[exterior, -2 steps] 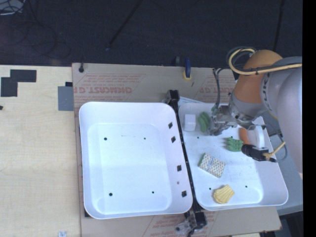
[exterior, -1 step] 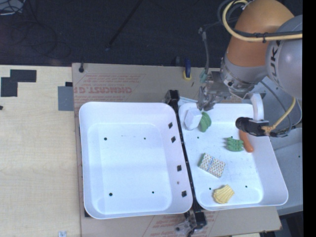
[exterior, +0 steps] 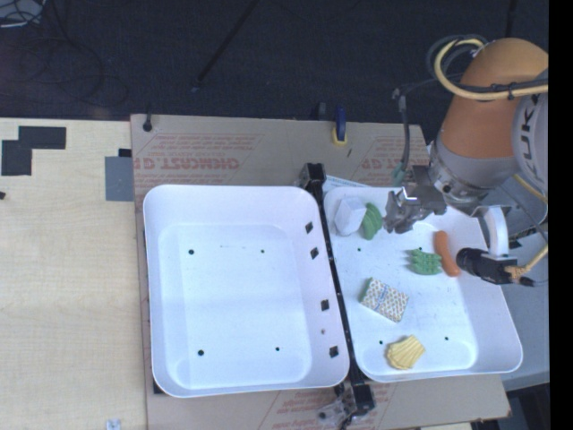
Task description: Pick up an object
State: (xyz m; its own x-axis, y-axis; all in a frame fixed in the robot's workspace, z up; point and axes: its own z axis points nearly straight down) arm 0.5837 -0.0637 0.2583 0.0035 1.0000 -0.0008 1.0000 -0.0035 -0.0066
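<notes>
1. Arm (exterior: 488, 106) comes in from the right, grey with an orange band, parked over the top of the right bin (exterior: 501, 352).
2. Gripper (exterior: 400, 215) is low over the bin's upper left area, just right of a light green piece (exterior: 372, 220). Looks very close to it, but contact isn't clear.
3. Jaws: dark and small in this view, can't tell how far apart they are. Nothing visibly between them.
4. Right bin contents, all lying on the floor:
   - white lump (exterior: 349, 215) in the top left corner, just left of the light green piece
   - dark green toy (exterior: 425, 262) mid-right, with an orange carrot-like piece (exterior: 446, 252) touching its right side
   - patterned flat block (exterior: 385, 299) near centre, tilted
   - yellow ridged piece (exterior: 405, 353) near the bottom edge
5. Left bin (exterior: 157, 267) sits just beside the right one, rims touching along the middle divider.
6. Both bins rest on a cardboard sheet (exterior: 233, 150) on the bench.
</notes>
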